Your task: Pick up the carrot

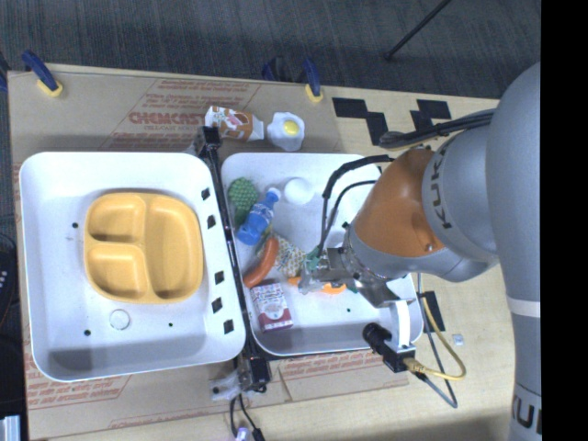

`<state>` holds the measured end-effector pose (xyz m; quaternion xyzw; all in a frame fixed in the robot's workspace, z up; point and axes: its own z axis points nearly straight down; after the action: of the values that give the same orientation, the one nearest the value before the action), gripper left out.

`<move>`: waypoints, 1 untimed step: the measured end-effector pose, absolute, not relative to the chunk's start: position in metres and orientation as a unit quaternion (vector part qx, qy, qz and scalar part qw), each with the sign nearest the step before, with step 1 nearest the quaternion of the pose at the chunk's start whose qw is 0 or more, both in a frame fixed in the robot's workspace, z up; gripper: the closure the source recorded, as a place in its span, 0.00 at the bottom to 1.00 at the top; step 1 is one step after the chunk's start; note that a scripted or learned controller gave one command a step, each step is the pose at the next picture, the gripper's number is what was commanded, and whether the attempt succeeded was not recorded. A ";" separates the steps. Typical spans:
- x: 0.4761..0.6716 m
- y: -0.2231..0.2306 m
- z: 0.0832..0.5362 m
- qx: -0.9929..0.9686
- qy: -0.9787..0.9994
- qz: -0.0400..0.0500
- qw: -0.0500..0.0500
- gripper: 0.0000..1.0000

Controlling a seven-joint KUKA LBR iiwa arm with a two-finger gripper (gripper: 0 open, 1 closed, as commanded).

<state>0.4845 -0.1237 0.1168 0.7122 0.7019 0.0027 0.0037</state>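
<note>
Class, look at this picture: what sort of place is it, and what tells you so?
Probably a robotics lab: a robot arm over two white bins, toy food inside, cardboard clamped to the bench.

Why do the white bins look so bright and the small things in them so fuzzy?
Camera view: even overhead light washes out the right bin floor, so the white cup nearly blends in; soft shadow lies along the left bin lower wall; the picture is coarse, so the carrot under the arm and the bottle lack crisp edges.
</note>
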 end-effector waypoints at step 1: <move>0.554 -0.123 0.105 0.683 0.730 0.001 0.000 1.00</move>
<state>0.5541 -0.1230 0.1047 0.6829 0.7305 0.0006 0.0002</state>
